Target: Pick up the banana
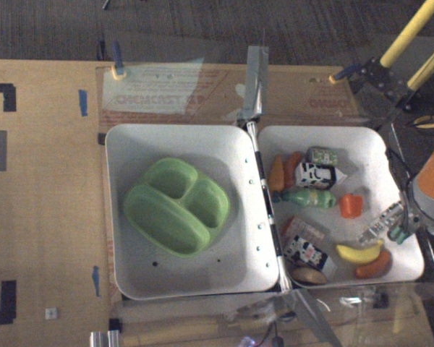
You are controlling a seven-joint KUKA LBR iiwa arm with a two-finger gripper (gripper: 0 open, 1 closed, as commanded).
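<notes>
A grey arm with an orange band reaches in from 3 o'clock over the right bin point(376, 139), one of two shallow white bins set side by side on a cardboard-coloured worktop point(43, 194). Its end effector point(390, 224) hangs low near the bin's 4 o'clock edge; whether its jaws are parted or closed cannot be told from this angle, and nothing is visibly caught in it.

The banana point(359, 251), yellow and curved, lies on the bin floor toward 5 o'clock, just below and to the left of the end effector, apart from it as far as the view shows. An orange-red sausage-shaped toy point(374, 266) lies against the banana's lower right side.

A small orange cup point(351, 205) stands near the middle of the bin, with a green bottle point(309, 197) lying on its side at the cup's 9 o'clock. Above the bottle are a black-and-white carton point(315, 173), a small greenish can point(322, 155) and an orange carrot point(277, 173) near the 10 o'clock corner. A second patterned carton point(304, 246) and a brown round item point(309, 275) sit along the 7 o'clock side.

The left bin point(130, 150) holds a green divided tray point(176, 205), tilted slightly on the floor.
</notes>
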